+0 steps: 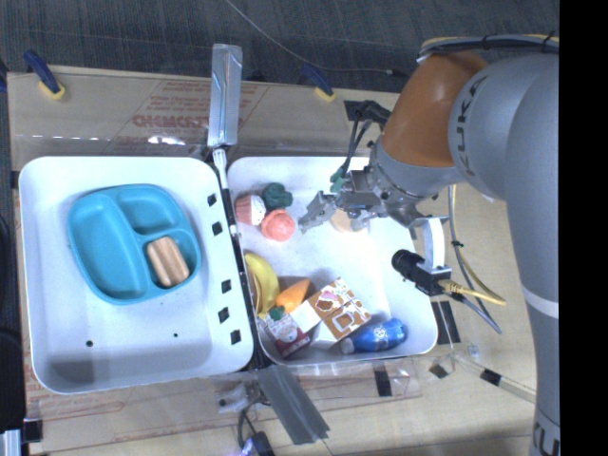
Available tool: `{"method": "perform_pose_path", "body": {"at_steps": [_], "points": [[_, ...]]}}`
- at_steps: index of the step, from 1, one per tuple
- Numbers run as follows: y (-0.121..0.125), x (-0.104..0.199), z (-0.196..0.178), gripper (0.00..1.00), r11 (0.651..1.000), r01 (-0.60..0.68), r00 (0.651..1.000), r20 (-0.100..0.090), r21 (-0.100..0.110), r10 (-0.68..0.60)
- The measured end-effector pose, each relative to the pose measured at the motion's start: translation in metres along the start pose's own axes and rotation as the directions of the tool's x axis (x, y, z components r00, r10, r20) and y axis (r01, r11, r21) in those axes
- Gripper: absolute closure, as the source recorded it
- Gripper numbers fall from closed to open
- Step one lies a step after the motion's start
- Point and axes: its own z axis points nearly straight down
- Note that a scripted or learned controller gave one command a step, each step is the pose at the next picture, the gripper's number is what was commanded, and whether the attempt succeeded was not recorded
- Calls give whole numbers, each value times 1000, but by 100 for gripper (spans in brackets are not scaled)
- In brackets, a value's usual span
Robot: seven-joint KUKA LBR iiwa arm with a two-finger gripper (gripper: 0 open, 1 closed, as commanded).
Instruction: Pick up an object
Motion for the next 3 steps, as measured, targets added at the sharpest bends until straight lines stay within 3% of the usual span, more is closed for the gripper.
{"method": "perform_pose_path", "body": {"at_steps": [1,2,3], "points": [[-54,15,78,0,1000,7,1000,0,2,-7],[-76,8,111,0,978,207,978,8,-29,-206],[-76,10,101,100,977,213,977,5,-26,-213]]}}
